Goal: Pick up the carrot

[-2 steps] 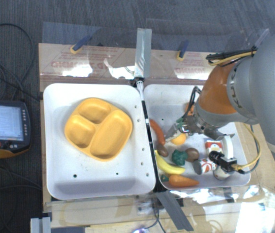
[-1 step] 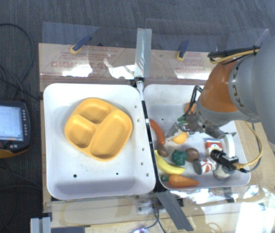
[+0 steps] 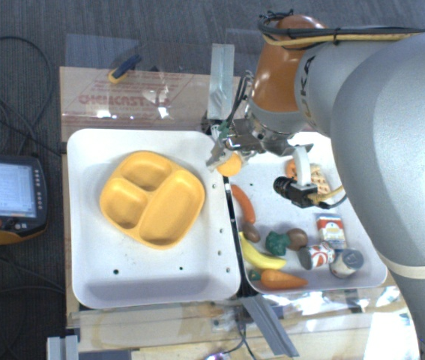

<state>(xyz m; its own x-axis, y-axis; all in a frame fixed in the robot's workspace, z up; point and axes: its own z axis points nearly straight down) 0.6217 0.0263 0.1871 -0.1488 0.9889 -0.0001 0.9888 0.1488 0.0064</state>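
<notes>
An orange carrot [image 3: 282,280] with a green stub lies at the front of the right bin [image 3: 369,274], next to a banana [image 3: 261,256]. A second, redder elongated piece [image 3: 243,203] lies along that bin's left wall. My gripper [image 3: 225,154] hangs over the right bin's back left corner, by the divider between the bins. A small round orange thing [image 3: 230,165] sits right under its tip, and I cannot tell whether it is held. The gripper is well behind the carrot and not touching it.
A yellow three-part plate [image 3: 152,199] fills the middle of the left bin [image 3: 92,276]. Near the carrot in the right bin are a green lump [image 3: 276,242], two brown pieces [image 3: 297,238], a small can [image 3: 317,257], a red and white carton [image 3: 332,229] and a grey cap [image 3: 351,259].
</notes>
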